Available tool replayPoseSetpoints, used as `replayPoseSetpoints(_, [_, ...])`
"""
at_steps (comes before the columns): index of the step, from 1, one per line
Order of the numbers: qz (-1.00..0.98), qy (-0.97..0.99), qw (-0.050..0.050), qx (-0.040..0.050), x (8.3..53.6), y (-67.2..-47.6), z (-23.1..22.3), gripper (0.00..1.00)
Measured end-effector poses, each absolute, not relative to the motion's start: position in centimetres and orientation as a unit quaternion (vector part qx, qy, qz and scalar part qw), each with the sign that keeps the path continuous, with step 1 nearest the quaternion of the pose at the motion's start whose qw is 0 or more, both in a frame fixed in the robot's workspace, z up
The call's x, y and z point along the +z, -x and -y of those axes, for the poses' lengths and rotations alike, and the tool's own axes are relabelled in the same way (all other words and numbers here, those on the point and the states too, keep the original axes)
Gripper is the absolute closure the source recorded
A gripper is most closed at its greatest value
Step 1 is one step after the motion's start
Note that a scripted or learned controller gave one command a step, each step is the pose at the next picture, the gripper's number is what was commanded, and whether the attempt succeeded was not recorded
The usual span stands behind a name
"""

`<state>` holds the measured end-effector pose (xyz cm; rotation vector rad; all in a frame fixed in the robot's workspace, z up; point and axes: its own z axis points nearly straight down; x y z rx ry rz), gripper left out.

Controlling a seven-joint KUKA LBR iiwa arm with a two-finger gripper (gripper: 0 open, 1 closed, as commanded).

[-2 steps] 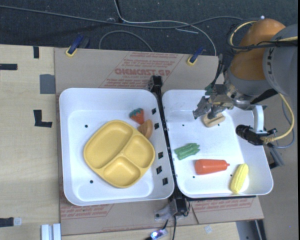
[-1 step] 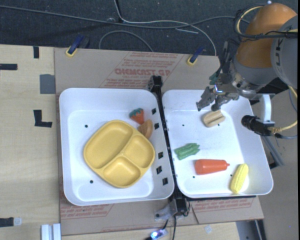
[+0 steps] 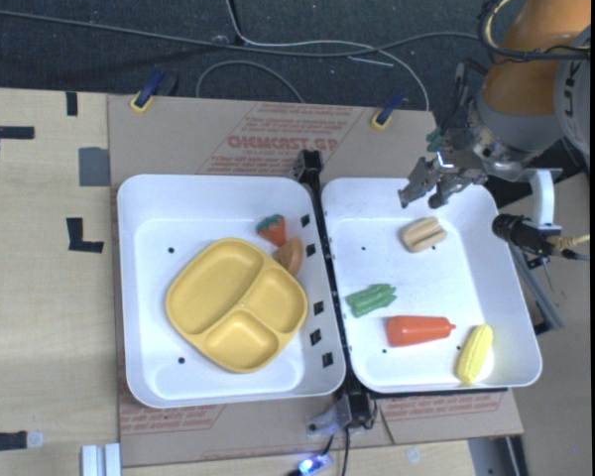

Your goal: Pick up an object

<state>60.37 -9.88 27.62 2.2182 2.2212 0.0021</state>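
The camera view showed the gripper [image 3: 423, 194] hanging over the upper part of the right bin [image 3: 506, 266], its two dark fingers [image 3: 409, 192] spread apart with nothing between them. Just below it and slightly right of center in that bin lay a tan bread roll [image 3: 422, 234], apart from the fingertips. Lower in the same bin a green pepper [image 3: 370, 298] lay near the left wall, a red-orange carrot [image 3: 418, 330] lay just below and to the right of it, and a yellow corn cob [image 3: 475, 353] rested tilted in the lower right corner. These four pieces were all separate from one another, with bare white floor between them.

The left bin [image 3: 139, 266] held a yellow divided plate [image 3: 236, 305] set at a slant across its middle. At the plate's upper right edge sat a small red strawberry with a green top [image 3: 272, 229] and a brown piece [image 3: 291, 255] beside it, both close to the wall shared with the right bin.

The grey arm with its orange band [image 3: 535, 38] came in from the upper right of the frame. Both bins sat on a sheet of brown cardboard [image 3: 278, 137] with red printing, held by yellow-and-blue clamps [image 3: 149, 91] along its upper edge. The cardboard lay on a pale wood bench [image 3: 40, 296] marked with black tape pieces. Above, dark carpet [image 3: 99, 18] was crossed by thin cables [image 3: 233, 13].
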Motion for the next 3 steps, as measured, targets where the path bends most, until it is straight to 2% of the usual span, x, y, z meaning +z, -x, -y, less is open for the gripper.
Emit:
replayPoseSetpoints(1, [-0.709, -0.705, -0.001, -0.0001, 27.2, -61.3, 4.8, 1.00])
replayPoseSetpoints(3, [-0.709, -0.705, -0.001, -0.0003, 25.2, -60.4, -4.9, 1.00])
